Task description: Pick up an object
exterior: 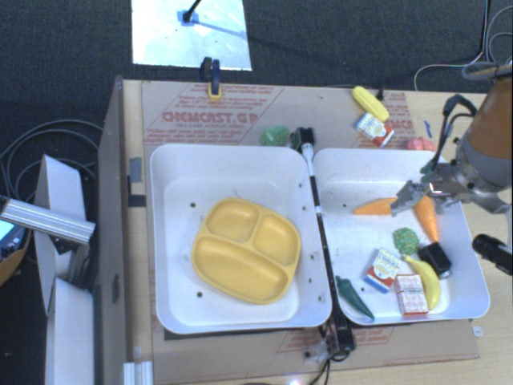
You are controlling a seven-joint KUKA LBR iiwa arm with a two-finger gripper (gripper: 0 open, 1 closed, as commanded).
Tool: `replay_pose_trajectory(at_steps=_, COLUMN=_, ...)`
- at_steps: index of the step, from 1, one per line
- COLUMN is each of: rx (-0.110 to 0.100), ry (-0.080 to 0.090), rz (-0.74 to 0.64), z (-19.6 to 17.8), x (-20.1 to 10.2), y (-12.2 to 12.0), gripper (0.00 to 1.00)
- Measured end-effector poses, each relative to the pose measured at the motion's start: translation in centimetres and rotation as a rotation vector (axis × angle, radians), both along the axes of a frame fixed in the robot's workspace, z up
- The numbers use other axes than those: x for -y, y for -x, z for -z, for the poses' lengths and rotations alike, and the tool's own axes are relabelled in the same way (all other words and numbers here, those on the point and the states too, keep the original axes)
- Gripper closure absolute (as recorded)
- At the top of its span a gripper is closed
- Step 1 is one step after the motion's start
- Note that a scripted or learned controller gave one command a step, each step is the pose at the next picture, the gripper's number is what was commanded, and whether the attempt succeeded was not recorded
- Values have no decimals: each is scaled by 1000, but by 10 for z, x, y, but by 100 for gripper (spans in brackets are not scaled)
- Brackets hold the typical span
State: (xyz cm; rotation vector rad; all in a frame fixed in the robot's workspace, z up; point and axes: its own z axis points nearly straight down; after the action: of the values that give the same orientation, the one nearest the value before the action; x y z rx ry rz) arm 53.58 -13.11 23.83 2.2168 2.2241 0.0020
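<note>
One carrot (374,207) lies with its tip toward 9 o'clock. The arm enters from 3 o'clock, its pincer (418,192) low beside it. Whether the pincer is spread or pressed together I cannot tell.

We can read red print on the cardboard sheet (240,107) beyond the left bin (164,239): "CHEMCAST. GP", with smaller lines around it too fine for us to read. The small cartons (398,282) in the right bin (473,295) carry printing we cannot read.
</note>
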Motion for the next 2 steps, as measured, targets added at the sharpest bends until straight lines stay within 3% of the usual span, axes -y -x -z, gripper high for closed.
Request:
replay_pose_trajectory(at_steps=1, rx=-10, ry=-1, rz=4, z=107, x=17, y=8, gripper=0)
replay_pose_trajectory(at_steps=2, rx=-1, ry=2, rz=5, z=156, x=61, y=-7, gripper=0)
